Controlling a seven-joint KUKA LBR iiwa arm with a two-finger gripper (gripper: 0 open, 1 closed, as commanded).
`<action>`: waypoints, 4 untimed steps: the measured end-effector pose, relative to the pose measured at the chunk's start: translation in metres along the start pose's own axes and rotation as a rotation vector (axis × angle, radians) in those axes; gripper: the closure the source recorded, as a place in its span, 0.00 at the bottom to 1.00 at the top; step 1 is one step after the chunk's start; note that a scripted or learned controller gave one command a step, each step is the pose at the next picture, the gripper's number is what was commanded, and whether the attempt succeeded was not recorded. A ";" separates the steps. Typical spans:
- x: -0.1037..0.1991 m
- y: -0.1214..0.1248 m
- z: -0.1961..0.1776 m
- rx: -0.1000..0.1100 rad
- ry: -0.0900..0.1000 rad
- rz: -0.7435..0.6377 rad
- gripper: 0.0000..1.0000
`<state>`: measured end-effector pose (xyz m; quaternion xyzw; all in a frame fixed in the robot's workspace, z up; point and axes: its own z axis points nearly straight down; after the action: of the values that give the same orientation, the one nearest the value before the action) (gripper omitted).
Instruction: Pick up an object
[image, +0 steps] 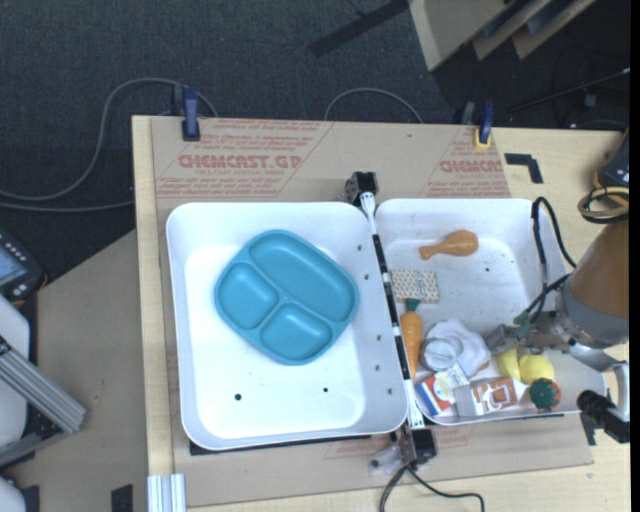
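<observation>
Tool (528, 338): hanging over the right bin (500, 215); grip state unclear.
Lemon (512, 362): lying just below the tool.

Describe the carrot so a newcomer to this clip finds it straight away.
Look in the right bin, along its left wall. The carrot lies there lengthwise, below a speckled square card. It is the one long orange thing there, thinner than the tan drumstick further up.

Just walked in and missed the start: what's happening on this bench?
A grey robot arm reaches in from the right, low over the right bin, above a yellow toy among small items. A drumstick toy and carrot lie apart from it. The left bin holds a blue divided plate.
</observation>
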<state>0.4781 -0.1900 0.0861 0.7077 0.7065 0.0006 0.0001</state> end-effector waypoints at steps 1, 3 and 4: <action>-0.030 0.077 -0.110 -0.017 -0.010 -0.005 0.00; -0.023 0.151 -0.157 -0.025 -0.009 -0.010 0.00; -0.007 0.083 -0.021 0.016 0.005 0.000 0.00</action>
<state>0.5610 -0.1969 0.1068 0.7078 0.7064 -0.0033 -0.0075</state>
